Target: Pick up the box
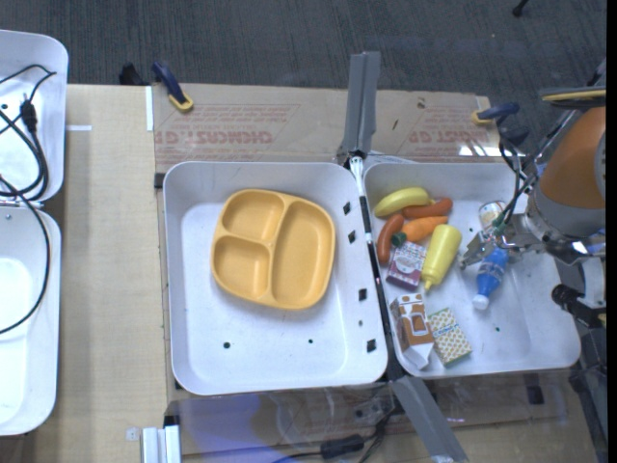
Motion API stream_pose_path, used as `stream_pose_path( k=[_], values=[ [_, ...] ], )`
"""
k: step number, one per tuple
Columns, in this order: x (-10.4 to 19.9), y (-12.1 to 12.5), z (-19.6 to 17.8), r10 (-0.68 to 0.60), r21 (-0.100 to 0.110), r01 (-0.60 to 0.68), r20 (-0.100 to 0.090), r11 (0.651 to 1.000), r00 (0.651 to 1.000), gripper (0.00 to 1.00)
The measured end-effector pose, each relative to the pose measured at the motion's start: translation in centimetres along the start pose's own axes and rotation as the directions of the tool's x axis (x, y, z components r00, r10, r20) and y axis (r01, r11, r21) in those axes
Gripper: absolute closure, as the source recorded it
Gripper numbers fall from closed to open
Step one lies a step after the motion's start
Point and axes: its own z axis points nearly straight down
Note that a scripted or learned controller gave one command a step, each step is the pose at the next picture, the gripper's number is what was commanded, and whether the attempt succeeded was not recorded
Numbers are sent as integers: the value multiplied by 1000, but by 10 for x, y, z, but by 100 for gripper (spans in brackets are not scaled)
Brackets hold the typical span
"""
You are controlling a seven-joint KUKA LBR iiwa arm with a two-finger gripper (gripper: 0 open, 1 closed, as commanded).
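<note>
Camera view: the surface (106, 258) carries two shallow white bins side by side. The left bin (193, 355) holds a yellow divided plate (274, 249), which lies toward that bin's far half. The right bin (540, 340) holds a cluster of items along its left wall: a banana (401, 201) at the far end, two orange carrot-shaped pieces (427, 218) just beside it, a yellow bottle (440, 255) lying lengthwise, and a small dark-red carton (406, 264) touching the bottle's left side. Toward the near-left corner of the right bin lies an orange-and-white box (415, 321), flat on the bin floor. A green patterned box (449, 337) lies just beside it on the right, tilted, and a white wrapper (415, 355) lies against the bin's near edge. A blue-and-white bottle (490, 276) lies near the middle of the right bin. The arm (574, 177) enters over the right edge of the right bin, with its orange band visible. The end effector (482, 249) is positioned near the top of the blue-and-white bottle, well apart from both boxes. Whether the end effector is apart or together cannot be determined, and no item is visible between its parts.
</note>
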Motion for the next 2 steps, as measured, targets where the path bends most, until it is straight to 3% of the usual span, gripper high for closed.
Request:
stream_pose_path(
  k=[1,2],
  values=[
    [15,-60,0,-220,0,220,-2,976,976,0],
    [15,-60,-9,-219,1,219,-2,976,976,100]
  ],
)
